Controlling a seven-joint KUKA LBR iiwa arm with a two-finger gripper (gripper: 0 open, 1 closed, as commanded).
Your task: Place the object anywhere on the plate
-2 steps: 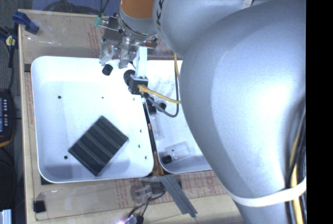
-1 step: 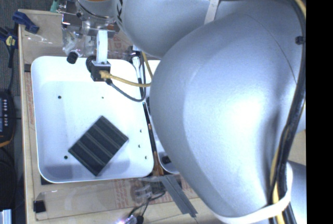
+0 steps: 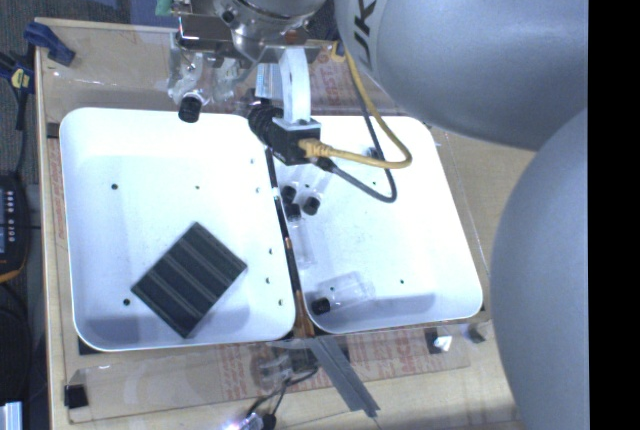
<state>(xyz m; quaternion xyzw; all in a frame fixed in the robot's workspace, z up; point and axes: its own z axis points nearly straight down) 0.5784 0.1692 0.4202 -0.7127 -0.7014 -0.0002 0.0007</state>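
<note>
A dark grey ridged square plate lies flat in the left bin, toward its front. A small clear plastic object with a black end lies in the right bin near its front-left corner. My gripper hangs low over the right bin's left side, just beside the wall between the bins. It is behind the clear object and to the right of the plate. Its two pale fingers with dark tips stand slightly apart, with nothing visible between them.
The big grey arm covers the upper right of the view and the back of the right bin. The divider between the bins runs right beside the gripper. A blue clamp sits at the bench's back-left corner.
</note>
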